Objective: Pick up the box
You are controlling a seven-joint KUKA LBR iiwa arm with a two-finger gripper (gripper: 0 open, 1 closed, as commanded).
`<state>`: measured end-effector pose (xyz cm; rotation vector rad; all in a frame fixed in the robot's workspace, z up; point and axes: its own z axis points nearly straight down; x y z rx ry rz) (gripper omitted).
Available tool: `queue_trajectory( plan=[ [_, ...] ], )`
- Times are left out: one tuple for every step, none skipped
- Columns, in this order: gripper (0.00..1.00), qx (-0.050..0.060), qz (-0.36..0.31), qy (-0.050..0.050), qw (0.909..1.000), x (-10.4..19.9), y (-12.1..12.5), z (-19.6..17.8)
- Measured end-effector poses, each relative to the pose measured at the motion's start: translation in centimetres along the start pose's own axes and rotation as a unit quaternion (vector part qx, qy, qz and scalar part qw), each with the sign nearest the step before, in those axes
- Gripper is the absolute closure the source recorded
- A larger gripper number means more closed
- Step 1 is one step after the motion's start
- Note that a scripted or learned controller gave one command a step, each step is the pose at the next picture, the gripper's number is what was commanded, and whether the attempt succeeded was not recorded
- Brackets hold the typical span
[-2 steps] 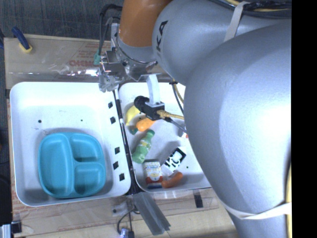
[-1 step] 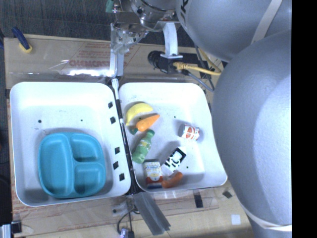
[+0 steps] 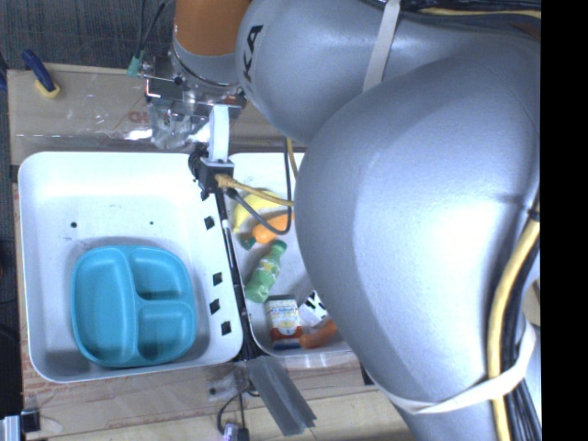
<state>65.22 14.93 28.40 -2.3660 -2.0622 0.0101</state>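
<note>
The box (image 3: 283, 321) is a small white carton with an orange and red label. It lies near the front of the right bin (image 3: 296, 357), beside a green bottle (image 3: 265, 272). My gripper (image 3: 171, 125) hangs below the orange wrist band, over the far rim of the left bin (image 3: 55, 191). It is well away from the box, up and to the left of it. The bulky grey arm covers most of the right bin.
A blue divided plate (image 3: 133, 306) lies at the front of the left bin. In the right bin are a yellow item (image 3: 248, 215), an orange ball (image 3: 264, 235) and a red-orange item (image 3: 319, 336). A blue-and-yellow tool (image 3: 39, 73) lies on the bench at far left.
</note>
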Motion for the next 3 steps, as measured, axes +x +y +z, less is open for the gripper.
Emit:
queue_trajectory(
  plan=[
    [1.00, -0.002, 0.039, 0.001, 0.9993, 2.4, 0.0, -9.6],
    [1.00, 0.001, 0.059, 0.000, 0.9983, 6.4, -0.6, 2.4],
    [1.00, -0.002, 0.163, 0.002, 0.9867, 6.9, -0.7, -12.0]
  ],
)
